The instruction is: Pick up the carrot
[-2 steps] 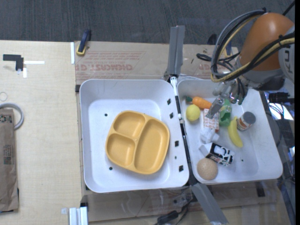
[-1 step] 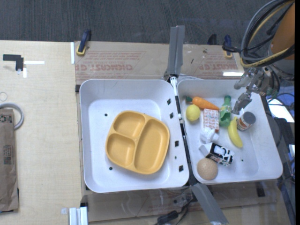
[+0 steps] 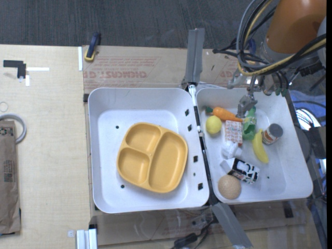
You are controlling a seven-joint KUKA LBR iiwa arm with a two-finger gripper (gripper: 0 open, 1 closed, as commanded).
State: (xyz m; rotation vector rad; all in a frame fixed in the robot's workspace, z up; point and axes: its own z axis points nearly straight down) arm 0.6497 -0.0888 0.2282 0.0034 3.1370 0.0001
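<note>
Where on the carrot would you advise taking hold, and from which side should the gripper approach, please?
Grip the carrot across its thick middle, coming straight down from above. It lies flat in the right bin, long axis roughly left to right, so the gripper should close across its narrow width. The lemon sits close at its left end and a green item at its right, so the middle probably offers most room.

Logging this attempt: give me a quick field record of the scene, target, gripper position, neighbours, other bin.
target: carrot, lying in the right bin near its far left corner
gripper: gripper just right of the carrot's tip, above the green item
holding: nothing seen between fingers
carrot neighbours: lemon, snack packet
also in right bin: banana, small can, round brown item
left bin: yellow divided plate
</note>
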